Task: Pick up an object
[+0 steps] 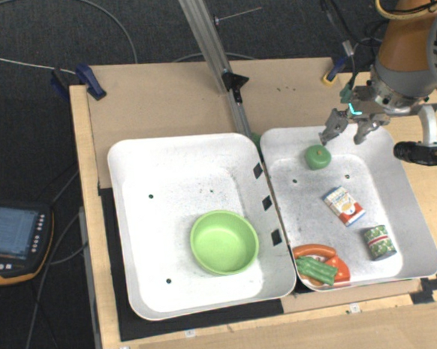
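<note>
gripper (348,128) over far edge of right bin (407,215) – fingers spread wide, nothing btwn them, touching nothing | green round obj (317,157) just near-left of it, in the bin, apart | small carton (344,204) mid-bin | green can (379,242) near-right | orange plate w/ veg (321,266) near-left corner | green bowl (223,242) in left bin (144,183)

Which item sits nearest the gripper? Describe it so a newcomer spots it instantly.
Start at the right-hand white bin, then look to its far end, just below the open gripper. There lies a small round green object. Unlike the small carton, the dark can and the orange dish nearer the front, it is plain green.
</note>
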Controlling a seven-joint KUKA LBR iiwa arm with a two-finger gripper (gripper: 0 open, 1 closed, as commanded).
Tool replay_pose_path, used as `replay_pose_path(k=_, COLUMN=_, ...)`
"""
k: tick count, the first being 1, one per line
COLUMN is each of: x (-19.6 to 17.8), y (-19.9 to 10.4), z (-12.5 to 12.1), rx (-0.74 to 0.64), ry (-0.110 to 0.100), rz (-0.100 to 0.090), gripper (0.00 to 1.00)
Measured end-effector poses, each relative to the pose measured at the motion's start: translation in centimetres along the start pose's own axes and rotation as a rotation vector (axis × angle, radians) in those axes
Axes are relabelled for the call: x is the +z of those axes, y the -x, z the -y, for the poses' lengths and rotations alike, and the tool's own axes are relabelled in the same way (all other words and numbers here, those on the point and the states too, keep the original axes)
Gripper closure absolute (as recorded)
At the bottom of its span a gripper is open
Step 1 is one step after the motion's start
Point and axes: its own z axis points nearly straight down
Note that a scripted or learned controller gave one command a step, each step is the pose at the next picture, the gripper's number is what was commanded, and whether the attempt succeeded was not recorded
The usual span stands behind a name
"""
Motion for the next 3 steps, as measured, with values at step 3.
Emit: replay_pose_path(k=3, x=11.2, y=0.1, z=0.9, rx=0.000, ry=-0.005, rz=-0.001, gripper=0.00)
